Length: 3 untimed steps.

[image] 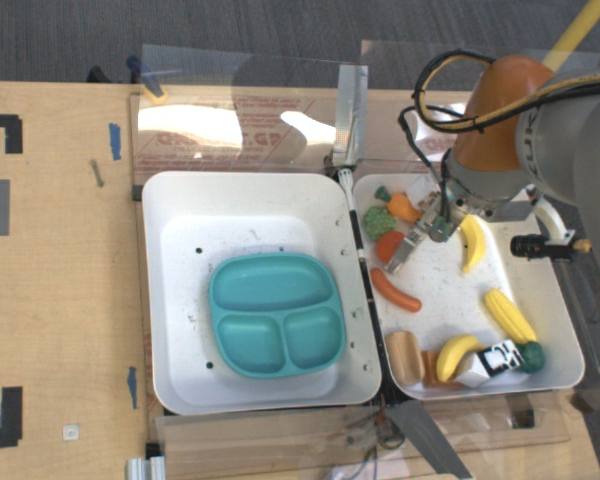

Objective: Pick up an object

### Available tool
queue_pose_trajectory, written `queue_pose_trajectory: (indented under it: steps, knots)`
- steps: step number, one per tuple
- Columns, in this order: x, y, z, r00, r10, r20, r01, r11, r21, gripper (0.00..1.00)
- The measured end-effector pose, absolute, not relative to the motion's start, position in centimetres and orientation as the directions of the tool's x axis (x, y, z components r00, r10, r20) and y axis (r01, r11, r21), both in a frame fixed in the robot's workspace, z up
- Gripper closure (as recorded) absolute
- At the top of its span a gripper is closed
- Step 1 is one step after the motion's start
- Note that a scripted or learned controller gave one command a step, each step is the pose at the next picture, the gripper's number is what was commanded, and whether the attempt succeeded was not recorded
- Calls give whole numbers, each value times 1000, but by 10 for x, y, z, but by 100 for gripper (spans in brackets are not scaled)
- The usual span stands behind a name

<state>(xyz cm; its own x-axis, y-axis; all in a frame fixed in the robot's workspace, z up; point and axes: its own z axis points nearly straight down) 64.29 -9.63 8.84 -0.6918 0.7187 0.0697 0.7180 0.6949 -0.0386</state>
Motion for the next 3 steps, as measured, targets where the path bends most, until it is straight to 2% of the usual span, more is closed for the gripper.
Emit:
queue_pose_trajectory:
  steps: [1, 2, 3]
  knots:
    - [643, -90, 86, -430, 902, 35, 902, 431, -28, 0]
    - [644, -96, 97, -429, 903, 20, 903, 430, -25, 100]
    - [669, -28, 191, -444, 896, -5, 896, 444, 13, 100]
